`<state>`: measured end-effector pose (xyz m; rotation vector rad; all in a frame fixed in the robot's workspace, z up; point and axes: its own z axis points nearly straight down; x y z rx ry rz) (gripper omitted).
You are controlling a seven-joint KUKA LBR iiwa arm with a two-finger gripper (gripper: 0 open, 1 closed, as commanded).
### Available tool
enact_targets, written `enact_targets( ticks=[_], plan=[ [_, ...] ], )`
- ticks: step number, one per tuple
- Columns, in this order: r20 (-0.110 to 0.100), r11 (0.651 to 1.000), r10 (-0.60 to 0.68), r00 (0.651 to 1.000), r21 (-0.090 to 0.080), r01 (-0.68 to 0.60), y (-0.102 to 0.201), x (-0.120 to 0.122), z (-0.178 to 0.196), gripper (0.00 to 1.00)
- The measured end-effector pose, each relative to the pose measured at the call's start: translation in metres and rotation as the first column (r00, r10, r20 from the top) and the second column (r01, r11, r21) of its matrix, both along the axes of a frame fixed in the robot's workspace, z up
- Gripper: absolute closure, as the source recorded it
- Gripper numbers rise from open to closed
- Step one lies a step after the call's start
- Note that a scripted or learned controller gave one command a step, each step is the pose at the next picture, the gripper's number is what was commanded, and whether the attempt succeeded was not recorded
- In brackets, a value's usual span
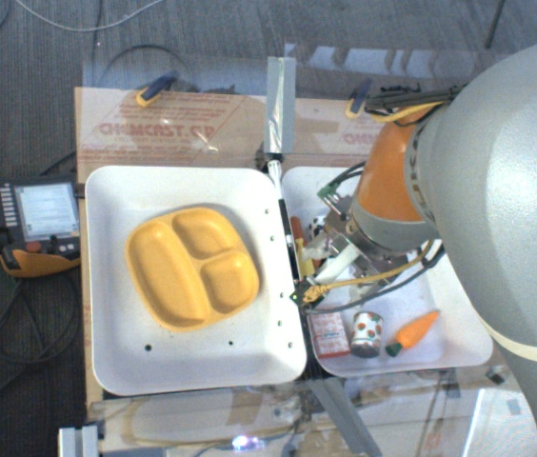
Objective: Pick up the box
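The box (328, 334) is small and flat, red and white, and lies at the near left of the right bin (459, 350). My gripper (307, 276) hangs low over that bin's left side, close to the wall between the bins, just beyond the box. The wrist and cables cover much of the gripper. Nothing shows held in it.
A small spotted can (367, 334) stands right beside the box, with an orange carrot (411, 330) to its right. A yellow divided plate (193, 266) lies in the left bin (116, 350). The big grey arm (497, 198) covers the right bin's far and right parts.
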<state>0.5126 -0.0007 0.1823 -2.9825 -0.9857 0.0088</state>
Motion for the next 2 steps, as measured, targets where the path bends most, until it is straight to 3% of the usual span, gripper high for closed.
enact_targets(
  ticks=[1, 2],
  plan=[
    [-0.005, 1.0, 0.001, 1.0, 0.001, -0.001, 0.0, 0.0, 0.008, 1.0],
    [-0.002, 0.999, -0.036, 0.999, 0.0, 0.036, 0.067, 0.013, -0.001, 1.0]
  ],
)
